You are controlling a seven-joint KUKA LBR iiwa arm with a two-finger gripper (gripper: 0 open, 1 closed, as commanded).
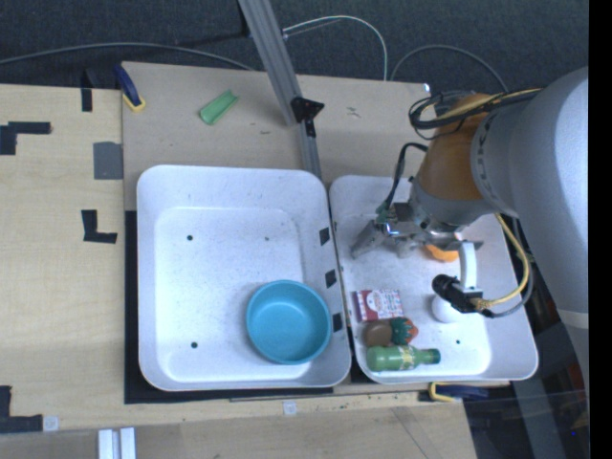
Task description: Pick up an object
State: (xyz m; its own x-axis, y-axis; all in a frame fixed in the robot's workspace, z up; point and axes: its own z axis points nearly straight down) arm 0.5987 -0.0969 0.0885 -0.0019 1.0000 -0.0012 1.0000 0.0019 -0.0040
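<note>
We saw the gripper (371,241) in the right bin (512,352), fingers spread, holding nothing; the red packet's (379,304) print was unreadable.

**Around the bench**

A green block (218,107) lies on the wooden benchtop (191,132) behind the left bin. A grey metal pole (273,46) slants across the top. Black tape marks (96,226) dot the pale board at left.
</note>
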